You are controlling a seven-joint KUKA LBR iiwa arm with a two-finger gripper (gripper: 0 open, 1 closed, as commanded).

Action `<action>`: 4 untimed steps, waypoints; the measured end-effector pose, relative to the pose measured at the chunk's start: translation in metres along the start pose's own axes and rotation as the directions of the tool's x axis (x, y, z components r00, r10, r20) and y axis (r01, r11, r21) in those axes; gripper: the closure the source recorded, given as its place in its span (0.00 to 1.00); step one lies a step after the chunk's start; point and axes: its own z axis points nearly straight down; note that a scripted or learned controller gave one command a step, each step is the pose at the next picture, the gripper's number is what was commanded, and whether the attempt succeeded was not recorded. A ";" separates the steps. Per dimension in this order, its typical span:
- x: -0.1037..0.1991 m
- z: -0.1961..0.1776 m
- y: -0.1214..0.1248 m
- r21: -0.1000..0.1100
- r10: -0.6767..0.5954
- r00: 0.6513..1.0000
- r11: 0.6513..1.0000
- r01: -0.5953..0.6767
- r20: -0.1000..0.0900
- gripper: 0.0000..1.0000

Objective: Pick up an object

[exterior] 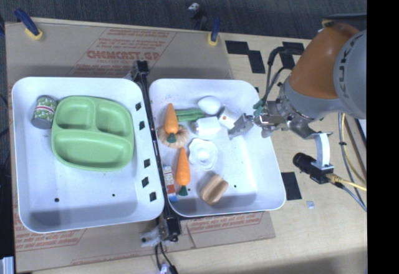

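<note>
**Gripper hanging at the right bin's upper right, pile lying to its left**

I am watching the gripper (pixel 240 126) hovering over the right bin (pixel 265 170), near that bin's upper right corner, with the arm (pixel 324 73) reaching in from the right. I cannot tell how the hand is set from this angle, and I am seeing nothing pinched in it.

The nearest things are lying just to its left: a small white block (pixel 227 118) almost touching the tip, a white egg-like piece (pixel 209 104) beyond it, and a white cup (pixel 202 153) lower left. Two carrots (pixel 171 118) (pixel 182 168) are lying further left, their long axes running up and down the view. A bread roll (pixel 213 188) is sitting well below.

I am judging the white block the closest target, a short reach leftward.
</note>
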 end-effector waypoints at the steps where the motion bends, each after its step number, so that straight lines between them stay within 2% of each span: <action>1: 0.000 0.000 0.000 0.000 0.000 1.000 1.000 0.000 0.000 0.00; 2: 0.000 0.000 0.000 0.000 0.000 1.000 1.000 0.000 0.000 0.00; 3: -0.016 0.124 -0.055 0.000 -0.001 1.000 1.000 0.001 0.000 0.00; 4: -0.017 0.113 -0.054 0.000 -0.007 1.000 1.000 0.007 0.002 1.00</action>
